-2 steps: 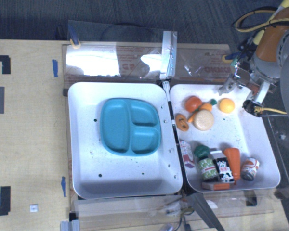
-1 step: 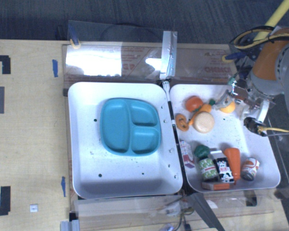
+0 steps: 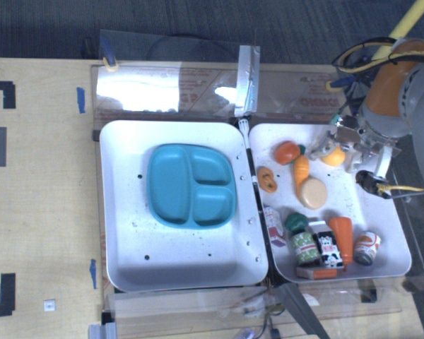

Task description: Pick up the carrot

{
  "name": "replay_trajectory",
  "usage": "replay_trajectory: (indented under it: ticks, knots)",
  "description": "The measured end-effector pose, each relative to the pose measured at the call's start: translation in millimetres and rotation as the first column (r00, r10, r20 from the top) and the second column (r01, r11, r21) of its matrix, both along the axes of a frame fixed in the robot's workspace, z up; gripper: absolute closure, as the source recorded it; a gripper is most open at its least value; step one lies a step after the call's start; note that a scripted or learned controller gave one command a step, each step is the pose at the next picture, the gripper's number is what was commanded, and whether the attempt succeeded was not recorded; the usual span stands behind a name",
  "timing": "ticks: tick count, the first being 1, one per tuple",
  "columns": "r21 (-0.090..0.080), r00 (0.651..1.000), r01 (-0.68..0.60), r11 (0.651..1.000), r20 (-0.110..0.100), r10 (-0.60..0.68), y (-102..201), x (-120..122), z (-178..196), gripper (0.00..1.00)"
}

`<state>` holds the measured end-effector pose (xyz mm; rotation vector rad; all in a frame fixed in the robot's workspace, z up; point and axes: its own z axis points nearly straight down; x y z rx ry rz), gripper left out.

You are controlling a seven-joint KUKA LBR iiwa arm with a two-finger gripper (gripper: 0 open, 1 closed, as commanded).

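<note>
Arm: we see the grey arm (image 3: 403, 94) with its orange band coming in from the right edge of the table, over the upper right part of the right bin (image 3: 392, 221).
Jaws: the gripper (image 3: 353, 147) hangs near the far wall of the right bin; we cannot tell if the jaws are open or closed, because the metal parts are too confused there.
Carrot: the carrot (image 3: 301, 169) lies in the upper left part of the right bin, pointing down toward a beige round piece (image 3: 313, 193) that it touches. It is just beside the gripper, to its left, and not between the jaws.
Neighbours: a red-orange tomato-like thing (image 3: 287, 152) touches the carrot's top end, and a yellow piece (image 3: 333, 156) lies close under the gripper.
Other things in right bin: a small brown ring-shaped piece (image 3: 267, 179) near the left wall; a group of small packages and a can (image 3: 305, 246) along the near edge, with an orange-red piece (image 3: 342, 239) beside them.
Left bin: the left bin (image 3: 120, 210) carries a blue divided plate (image 3: 191, 186) in its middle.
</note>
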<state>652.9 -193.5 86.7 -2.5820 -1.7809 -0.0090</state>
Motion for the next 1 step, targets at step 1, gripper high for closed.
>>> replay_trajectory:
  ticks: [1]
  knots:
    - [-0.010,0.997,-0.078,0.997,0.004,0.078,-21.3,-27.0,65.8,0.00]
